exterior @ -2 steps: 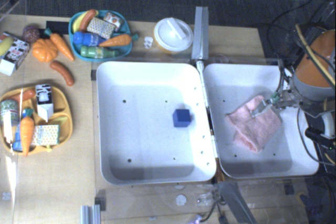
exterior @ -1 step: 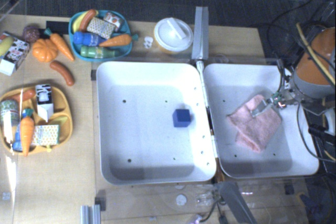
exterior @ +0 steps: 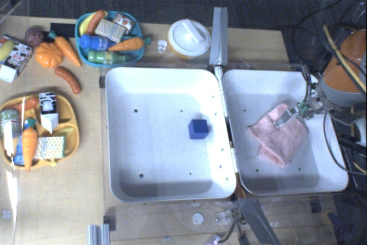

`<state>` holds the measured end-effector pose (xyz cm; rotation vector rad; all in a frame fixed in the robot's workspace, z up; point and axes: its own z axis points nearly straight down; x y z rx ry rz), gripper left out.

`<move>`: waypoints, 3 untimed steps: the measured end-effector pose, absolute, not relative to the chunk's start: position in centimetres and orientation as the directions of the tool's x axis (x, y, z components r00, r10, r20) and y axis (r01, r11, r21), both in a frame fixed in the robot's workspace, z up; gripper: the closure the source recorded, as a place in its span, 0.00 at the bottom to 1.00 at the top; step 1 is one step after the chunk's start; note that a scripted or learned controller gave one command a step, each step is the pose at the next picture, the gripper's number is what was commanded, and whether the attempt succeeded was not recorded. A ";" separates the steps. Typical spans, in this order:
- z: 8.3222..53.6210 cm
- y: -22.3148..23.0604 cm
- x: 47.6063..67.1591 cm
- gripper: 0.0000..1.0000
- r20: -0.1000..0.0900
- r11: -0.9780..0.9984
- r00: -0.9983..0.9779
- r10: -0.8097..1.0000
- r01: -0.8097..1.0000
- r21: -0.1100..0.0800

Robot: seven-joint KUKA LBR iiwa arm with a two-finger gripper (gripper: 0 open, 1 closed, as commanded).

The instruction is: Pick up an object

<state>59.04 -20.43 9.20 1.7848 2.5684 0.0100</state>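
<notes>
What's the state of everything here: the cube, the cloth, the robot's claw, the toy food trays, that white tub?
blue cube: sitting alone in the left bin.
pink cloth: crumpled, lying in the right bin.
gripper: down on the cloth's upper edge.
white tub: lid on, outside the bins.
blue bowl: heaped with toy food.
yellow tray: full of toy food.

A grey arm [exterior: 338,89] with an orange band [exterior: 350,66] and black cables [exterior: 332,140].
</notes>
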 end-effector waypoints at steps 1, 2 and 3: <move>9.2 -20.4 59.2 0.00 -0.008 0.364 -0.364 0.931 0.931 0.012; 9.2 -19.7 59.3 0.00 -0.013 0.464 -0.463 0.886 0.886 0.013; 9.2 -20.0 59.8 0.00 -0.012 0.585 -0.585 0.811 0.811 0.013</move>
